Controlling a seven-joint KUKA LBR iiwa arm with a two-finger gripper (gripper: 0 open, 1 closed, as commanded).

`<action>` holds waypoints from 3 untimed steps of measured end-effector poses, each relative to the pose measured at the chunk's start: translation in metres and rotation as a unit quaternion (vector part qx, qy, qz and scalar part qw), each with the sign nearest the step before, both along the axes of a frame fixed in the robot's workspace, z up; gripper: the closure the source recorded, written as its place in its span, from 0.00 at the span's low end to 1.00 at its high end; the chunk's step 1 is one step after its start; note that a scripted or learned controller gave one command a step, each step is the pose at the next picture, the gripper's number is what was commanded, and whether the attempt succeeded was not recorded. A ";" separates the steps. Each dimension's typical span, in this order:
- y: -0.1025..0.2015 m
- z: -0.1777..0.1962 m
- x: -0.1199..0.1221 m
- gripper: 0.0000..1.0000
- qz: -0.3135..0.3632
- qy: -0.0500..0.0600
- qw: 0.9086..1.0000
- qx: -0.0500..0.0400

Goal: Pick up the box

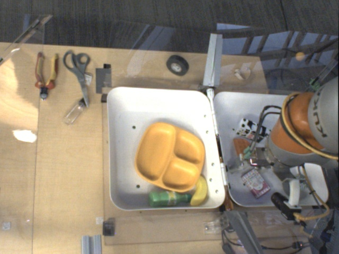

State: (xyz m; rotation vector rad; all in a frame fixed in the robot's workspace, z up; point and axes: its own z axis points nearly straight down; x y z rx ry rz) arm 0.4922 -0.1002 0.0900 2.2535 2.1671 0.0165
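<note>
Camera view: arm (303, 134) reaches into the right bin (229, 106), with the gripper (252, 154) low over the clutter near that bin's left wall. Whether the gripper is spread or closed cannot be told; the wrist and cables hide it. The likeliest box (256, 183) is a small flat reddish packet lying on the bin floor near the front edge, just in front of the gripper and apart from it. Nothing is seen lifted or gripped. An orange item (241, 144) and a black-and-white spotted item (244, 125) lie just behind the gripper. The left bin (119, 142) holds a yellow tray (170, 155) and a green item (169, 198) (possibly also a box, too unclear to say). Judgement: approach under way, grasp not made; alignment over the box, closing and lift all remain.
</note>
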 end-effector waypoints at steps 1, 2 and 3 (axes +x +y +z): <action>-0.001 0.012 0.004 1.00 0.001 -0.005 1.000 -0.002; -0.001 0.012 0.004 0.00 0.001 -0.005 1.000 -0.002; 0.002 0.040 -0.003 0.00 0.093 0.006 0.996 0.000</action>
